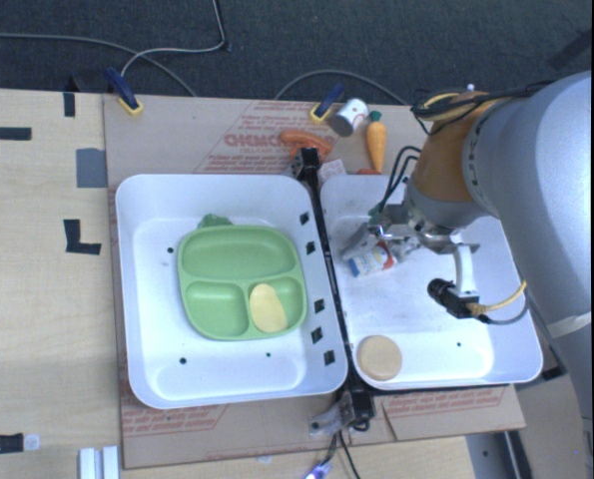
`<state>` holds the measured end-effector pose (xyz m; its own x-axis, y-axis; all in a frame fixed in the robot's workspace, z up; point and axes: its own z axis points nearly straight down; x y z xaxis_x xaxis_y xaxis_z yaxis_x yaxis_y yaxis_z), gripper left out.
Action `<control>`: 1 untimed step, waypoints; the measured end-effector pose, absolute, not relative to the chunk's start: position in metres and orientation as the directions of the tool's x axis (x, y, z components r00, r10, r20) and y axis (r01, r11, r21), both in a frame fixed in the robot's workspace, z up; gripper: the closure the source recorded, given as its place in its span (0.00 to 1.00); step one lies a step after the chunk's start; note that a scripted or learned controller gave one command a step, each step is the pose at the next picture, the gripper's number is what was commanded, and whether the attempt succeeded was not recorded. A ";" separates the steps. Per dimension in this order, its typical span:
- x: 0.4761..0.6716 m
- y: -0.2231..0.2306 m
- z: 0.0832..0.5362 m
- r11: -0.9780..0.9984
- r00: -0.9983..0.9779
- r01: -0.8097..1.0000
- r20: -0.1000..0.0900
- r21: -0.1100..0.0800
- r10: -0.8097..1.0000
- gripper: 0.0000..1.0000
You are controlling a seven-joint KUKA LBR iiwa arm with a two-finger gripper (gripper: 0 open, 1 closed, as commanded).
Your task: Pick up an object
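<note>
Looms over right white bin (pixel 496 362), grey arm's gripper (pixel 376 245) lowered onto small striped packet (pixel 368 259), presumably for grasping; fingers' state indiscernible.

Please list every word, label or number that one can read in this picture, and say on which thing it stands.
Red print on the cardboard sheet above the left bin: too blurred to read with certainty.
Red print on the cardboard below the bins: too blurred.
Small packet by the gripper: print too small.

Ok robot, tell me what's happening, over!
Gripper low in right bin, at a small item; grasp unclear. Round tan piece near front, untouched. Green tray with yellow piece in left bin.
</note>
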<state>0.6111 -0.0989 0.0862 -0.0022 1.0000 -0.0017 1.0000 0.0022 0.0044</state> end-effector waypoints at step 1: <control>0.611 -0.099 0.095 0.003 -0.003 1.000 -0.002 0.003 1.000 1.00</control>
<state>0.6108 -0.0988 0.0954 -0.0029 1.0000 -0.0021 1.0000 0.0029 0.0033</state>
